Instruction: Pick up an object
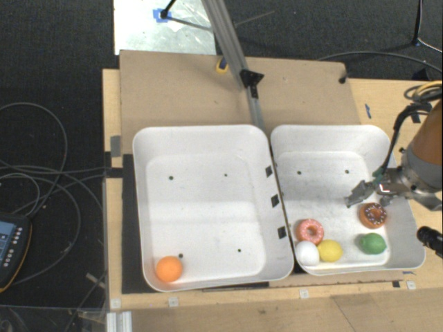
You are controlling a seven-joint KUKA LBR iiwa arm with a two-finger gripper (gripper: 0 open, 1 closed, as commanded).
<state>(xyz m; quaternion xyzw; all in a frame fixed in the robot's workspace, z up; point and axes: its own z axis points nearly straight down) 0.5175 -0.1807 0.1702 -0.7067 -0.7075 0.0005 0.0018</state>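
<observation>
Brown doughnut (374,215) in the right bin (325,140) — gripper (370,191), spread and empty, hangs just far of it — a descent here risks a glancing miss.

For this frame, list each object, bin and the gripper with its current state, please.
Orange ball: resting in left bin's near-left corner.
Pink donut: lying flat in right bin.
White ball: resting, near edge.
Yellow ball: resting beside white ball.
Green ball: resting, free.
Brown donut: lying just below gripper.
Gripper: over right bin, holding nothing visible.
</observation>
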